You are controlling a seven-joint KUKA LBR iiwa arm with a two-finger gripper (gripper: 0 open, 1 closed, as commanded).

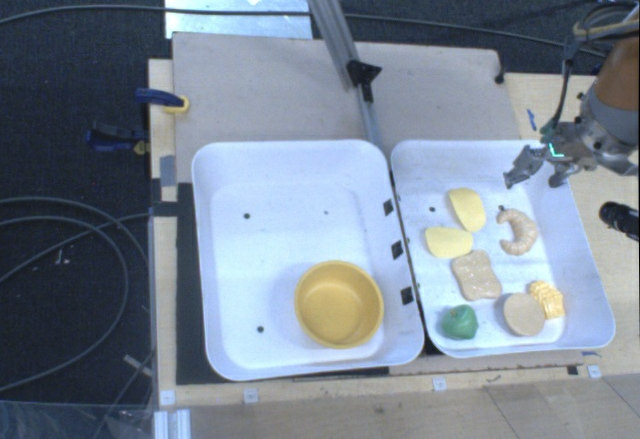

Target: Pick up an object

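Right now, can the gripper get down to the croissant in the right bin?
Probably yes. The gripper hangs open just above and beside the croissant, with nothing between them; its nearest neighbours, the yellow pieces, lie apart from it.

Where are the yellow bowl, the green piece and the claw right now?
yellow bowl (pixel 339 303): camera view, on its inner floor, in the left bin.
green piece (pixel 460 322): camera view, on its top, near corner of the right bin.
claw (pixel 537 171): camera view, midway between its fingertips, over the right bin's far right.
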